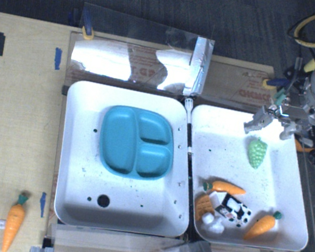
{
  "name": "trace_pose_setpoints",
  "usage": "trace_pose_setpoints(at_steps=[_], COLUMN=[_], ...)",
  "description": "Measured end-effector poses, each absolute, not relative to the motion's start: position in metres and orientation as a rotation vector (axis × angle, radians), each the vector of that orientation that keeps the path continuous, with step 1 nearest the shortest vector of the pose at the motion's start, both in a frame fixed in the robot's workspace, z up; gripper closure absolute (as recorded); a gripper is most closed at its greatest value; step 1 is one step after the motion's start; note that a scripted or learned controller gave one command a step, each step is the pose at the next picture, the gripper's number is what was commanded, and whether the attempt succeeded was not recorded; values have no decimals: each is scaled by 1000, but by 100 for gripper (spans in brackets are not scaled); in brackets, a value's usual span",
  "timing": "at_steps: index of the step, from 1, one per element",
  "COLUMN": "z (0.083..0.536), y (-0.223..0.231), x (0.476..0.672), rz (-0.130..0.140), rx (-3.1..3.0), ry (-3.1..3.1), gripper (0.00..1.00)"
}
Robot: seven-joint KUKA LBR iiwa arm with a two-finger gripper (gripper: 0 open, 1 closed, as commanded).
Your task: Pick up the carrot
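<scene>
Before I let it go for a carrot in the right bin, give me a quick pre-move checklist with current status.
1. Gripper carrying nothing: ok, no object between its fingers.
2. Gripper over a carrot: not ok, it sits at the right bin's far end near the green grapes.
3. Carrot by the near right corner free on top: ok.
4. Slim carrot free: cannot tell, it lies against the black-and-white toy.
5. Finger opening: cannot tell.

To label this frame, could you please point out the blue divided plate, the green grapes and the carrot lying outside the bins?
blue divided plate [120, 140]: camera view, left compartment floor.
green grapes [256, 153]: camera view, middle of the bunch.
carrot outside the bins [13, 222]: camera view, orange body.
</scene>
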State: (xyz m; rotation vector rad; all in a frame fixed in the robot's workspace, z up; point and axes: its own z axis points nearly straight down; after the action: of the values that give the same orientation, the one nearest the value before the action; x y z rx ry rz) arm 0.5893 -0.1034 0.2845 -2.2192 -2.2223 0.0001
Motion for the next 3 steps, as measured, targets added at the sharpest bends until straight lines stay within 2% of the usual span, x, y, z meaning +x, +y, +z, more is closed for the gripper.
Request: trace_pose_setpoints(at_steps=[1, 2, 3], z=[182, 100, 95], y=[-72, -102, -117], x=[537, 519, 506], rz=[4, -13, -30], rx=[-1981, -1915, -2326], ry=[-2433, -2508, -2128], gripper=[0, 0, 0])
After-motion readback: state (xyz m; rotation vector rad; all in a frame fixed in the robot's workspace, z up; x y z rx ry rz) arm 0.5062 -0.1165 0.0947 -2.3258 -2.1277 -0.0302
